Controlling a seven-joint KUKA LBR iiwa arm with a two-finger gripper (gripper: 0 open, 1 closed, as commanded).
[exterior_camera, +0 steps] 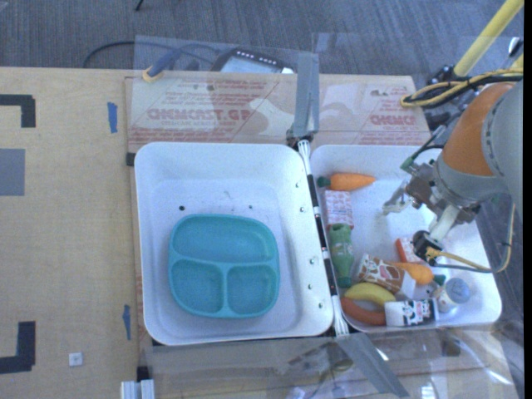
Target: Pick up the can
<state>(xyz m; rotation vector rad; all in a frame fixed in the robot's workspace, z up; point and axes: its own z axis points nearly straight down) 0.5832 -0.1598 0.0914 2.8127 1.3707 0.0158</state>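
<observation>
Can (338, 208): taken to be the red-and-white cylinder lying on its side in the right bin (376, 227). Hard against the bin's left wall, long axis running up-down in the camera view. Identity not certain at this resolution. Not held.

Just above it: orange carrot (352, 181), lying crosswise near the bin's far wall. Just below it, touching or nearly so: green item (341, 252), kind unclear, also along the left wall.

Further toward the near edge, all crowded together:
- brown-and-white carton (381, 273)
- yellow banana (370, 292) beneath the carton
- reddish sausage-like piece (360, 310) below the banana
- black-and-white carton (411, 312) at the near wall
- small round bluish-topped item (456, 290) in the near right corner

Gripper (396, 201): over the bare middle of the right bin, to the right of the can and apart from it, no contact seen. Claw state: cannot tell from this view. Grey arm (503, 140) with orange band (467, 144) entering from the right.

Left bin (216, 177): teal three-compartment plate (223, 238) lying flat toward the near side.
</observation>
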